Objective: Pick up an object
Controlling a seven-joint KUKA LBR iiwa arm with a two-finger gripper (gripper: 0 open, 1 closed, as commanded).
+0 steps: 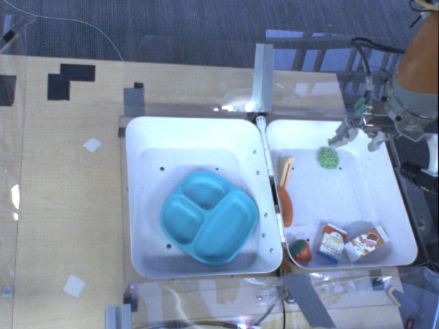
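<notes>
The green object lay on the floor of the right bin, toward its far side, clear of the walls. The tool hung just to its right and slightly farther back, with its two fingers spread wide and nothing between them. You were at the approach step: no grasp had been made. By judgement, the next move called for shifting the tool left over the green object, lowering it, then closing. Nearer in the same bin lay two small cartons, a red fruit and an orange utensil, all well apart from the tool.
</notes>
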